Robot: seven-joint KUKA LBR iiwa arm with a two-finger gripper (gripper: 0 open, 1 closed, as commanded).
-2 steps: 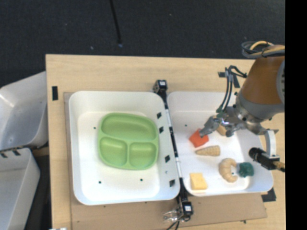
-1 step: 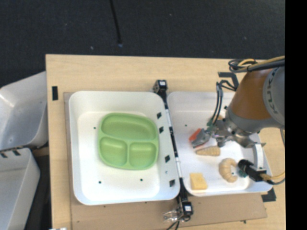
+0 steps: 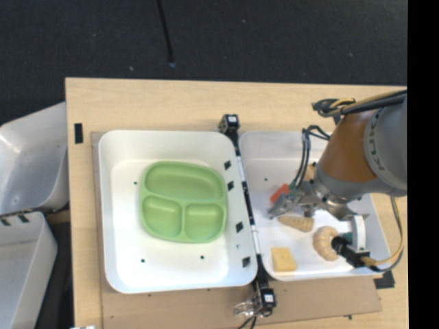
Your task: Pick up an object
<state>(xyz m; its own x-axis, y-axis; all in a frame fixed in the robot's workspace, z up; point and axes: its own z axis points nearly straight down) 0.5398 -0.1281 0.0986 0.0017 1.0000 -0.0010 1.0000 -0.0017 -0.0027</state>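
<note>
My gripper (image 3: 282,206) is low inside the right bin (image 3: 274,149), reaching in from the right below the grey arm with its orange band (image 3: 346,149). A small red-orange object (image 3: 277,195) lies right at the gripper's upper-left tip, touching or nearly touching it. Just below the gripper lies a tan elongated piece (image 3: 296,222). A beige ring-shaped piece (image 3: 325,243) rests at the bin's lower right, partly beside a white and green part of the wrist. In the front part of the bin sits a yellow block (image 3: 282,259).
The left bin (image 3: 116,266) holds a green divided plate (image 3: 184,201) at its middle. A ridge with black clips (image 3: 241,197) separates the two bins. Cables (image 3: 305,156) hang from the arm over the right bin's back half.
</note>
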